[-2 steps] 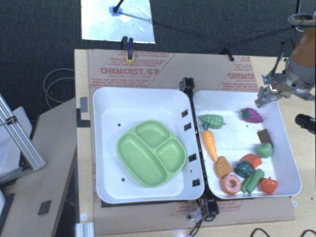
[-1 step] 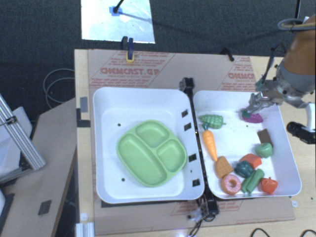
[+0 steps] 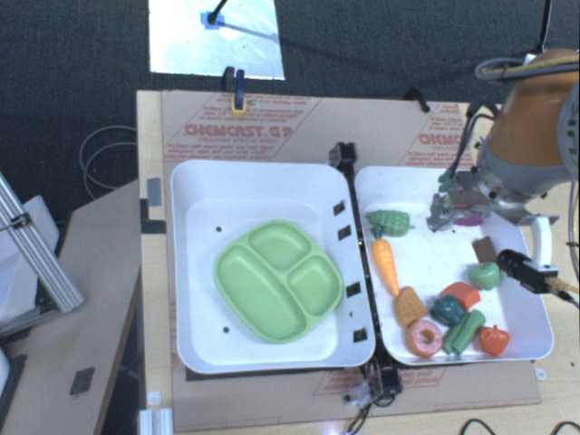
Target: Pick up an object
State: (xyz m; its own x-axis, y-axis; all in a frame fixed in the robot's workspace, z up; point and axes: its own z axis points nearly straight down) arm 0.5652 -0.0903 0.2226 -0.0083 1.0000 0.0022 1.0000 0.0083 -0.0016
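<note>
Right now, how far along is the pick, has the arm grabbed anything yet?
Nothing looks picked yet. The hand sits low in the right bin, near the green toy vegetable, with nothing visibly between its fingers. The carrot, donut, cucumber and tomato lie in that bin, and the green divided plate sits in the left bin. Grasping and lifting one item remain.

Arm (image 3: 535, 125) reaches in from right, end effector (image 3: 441, 216) pointing down.
</note>
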